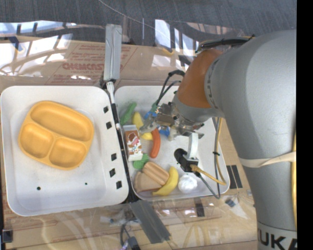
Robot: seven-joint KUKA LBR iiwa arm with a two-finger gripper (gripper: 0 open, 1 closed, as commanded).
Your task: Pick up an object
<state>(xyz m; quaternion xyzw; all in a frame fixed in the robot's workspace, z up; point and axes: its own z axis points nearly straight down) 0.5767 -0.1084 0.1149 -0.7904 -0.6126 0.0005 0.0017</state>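
Two white bins are borne by the surface; the tool, its state untellable, is held just above the orange carrot, lengthwise toward the near edge.

White letters "UKA", the visible end of the maker's name, stand on the arm's grey base, well below and right of the claw. Faded red print runs across the cardboard behind the bins, up and left of the claw, too blurred to read. The small carton left of the claw bears a picture; its print is illegible.
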